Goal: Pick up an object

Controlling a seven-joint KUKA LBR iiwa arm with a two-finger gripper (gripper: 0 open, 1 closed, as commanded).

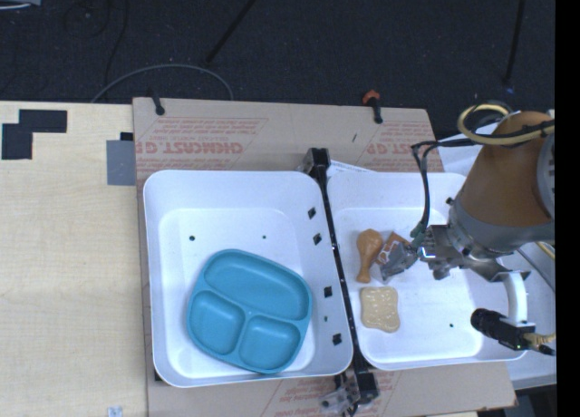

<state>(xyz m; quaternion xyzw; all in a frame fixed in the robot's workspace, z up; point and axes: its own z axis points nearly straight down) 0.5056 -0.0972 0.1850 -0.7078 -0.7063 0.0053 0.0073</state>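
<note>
Gripper (396, 264) lowered in right bin (453, 343), touching small brown object (393, 247) beside drumstick toy (367, 252), likely for grasp; claw state not discernible.

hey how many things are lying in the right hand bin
3 that I can see: a tan drumstick-shaped piece near the divider, a small brown item beside it at the end effector, and a pale waffle-like piece below them. The arm may hide more.
</note>
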